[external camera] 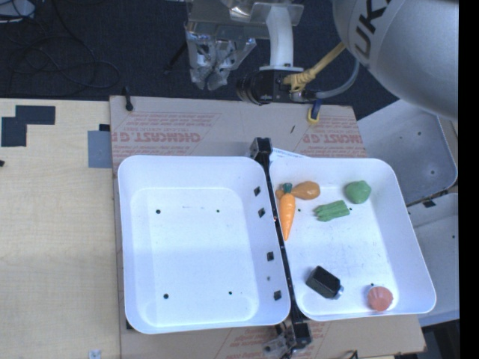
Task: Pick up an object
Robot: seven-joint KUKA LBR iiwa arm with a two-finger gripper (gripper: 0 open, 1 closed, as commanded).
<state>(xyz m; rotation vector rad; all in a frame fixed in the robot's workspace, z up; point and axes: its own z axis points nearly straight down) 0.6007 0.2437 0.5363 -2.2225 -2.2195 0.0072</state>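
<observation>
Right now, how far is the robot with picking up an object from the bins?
Nothing looks done yet. The pincer hangs high beyond the far edge of the bins, with no object between its fingers. In the right bin the carrot, green block, green ball, black box and pink ball lie untouched. Left: descend, grasp one, lift.

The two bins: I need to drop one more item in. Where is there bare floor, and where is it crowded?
The left bin has bare floor wall to wall. In the right bin, a free patch lies mid-floor between the green stick above and the black block and pink ball below. Its top is crowded: carrot, orange piece, green lump.
</observation>
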